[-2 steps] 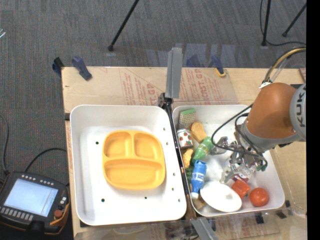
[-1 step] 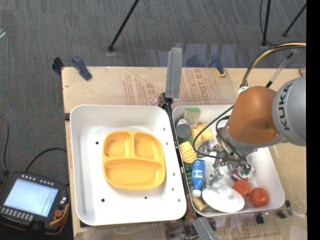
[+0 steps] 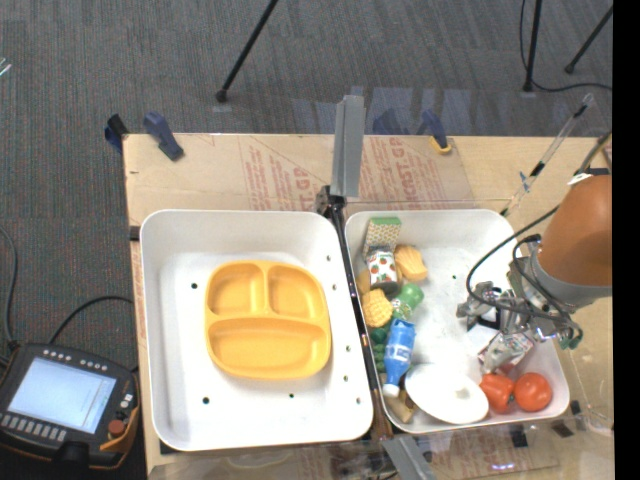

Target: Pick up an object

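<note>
We note the gripper [image 3: 505, 351] low in the right bin [image 3: 470, 230], tomatoes [image 3: 517, 391] just below it toward the near wall; finger opening we cannot tell.

The bench [image 3: 250, 173] is a board surface bearing red printed lettering, seen across the centre of the frame, with bare board showing along its upper part. Two blue clamps [image 3: 160, 135] grip its upper left edge. Two shallow white bins rest directly on it, side by side and touching along the middle: the left bin [image 3: 160, 368] at lower centre-left, the right bin [image 3: 480, 230] at lower centre-right. A grey upright post [image 3: 347, 153] stands at upper centre, behind the junction of the bins.
</note>
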You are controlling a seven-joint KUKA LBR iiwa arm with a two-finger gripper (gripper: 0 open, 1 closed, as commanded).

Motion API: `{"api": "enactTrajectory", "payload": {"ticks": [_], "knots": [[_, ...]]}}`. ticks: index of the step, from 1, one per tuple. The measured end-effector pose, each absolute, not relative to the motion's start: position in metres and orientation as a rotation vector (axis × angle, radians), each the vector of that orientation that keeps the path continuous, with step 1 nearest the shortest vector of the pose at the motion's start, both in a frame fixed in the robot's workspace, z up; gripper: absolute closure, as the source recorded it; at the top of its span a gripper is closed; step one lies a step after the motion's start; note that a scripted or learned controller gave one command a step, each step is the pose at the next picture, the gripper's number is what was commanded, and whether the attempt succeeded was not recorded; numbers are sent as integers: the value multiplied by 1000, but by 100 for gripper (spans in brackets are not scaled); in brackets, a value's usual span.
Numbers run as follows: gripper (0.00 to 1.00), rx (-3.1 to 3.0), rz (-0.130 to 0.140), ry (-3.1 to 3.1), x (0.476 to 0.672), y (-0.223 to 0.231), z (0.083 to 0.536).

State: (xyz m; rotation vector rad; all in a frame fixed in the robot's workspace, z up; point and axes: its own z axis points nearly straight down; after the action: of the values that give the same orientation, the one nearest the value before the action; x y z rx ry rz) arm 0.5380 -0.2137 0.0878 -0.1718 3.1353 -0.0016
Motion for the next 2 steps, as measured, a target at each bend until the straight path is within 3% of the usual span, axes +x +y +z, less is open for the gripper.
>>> {"api": "enactTrajectory", "payload": {"ticks": [1, 2], "knots": [[0, -317, 5, 3125, 555, -154, 87], [0, -306, -16, 3095, 524, -101, 96]]}}
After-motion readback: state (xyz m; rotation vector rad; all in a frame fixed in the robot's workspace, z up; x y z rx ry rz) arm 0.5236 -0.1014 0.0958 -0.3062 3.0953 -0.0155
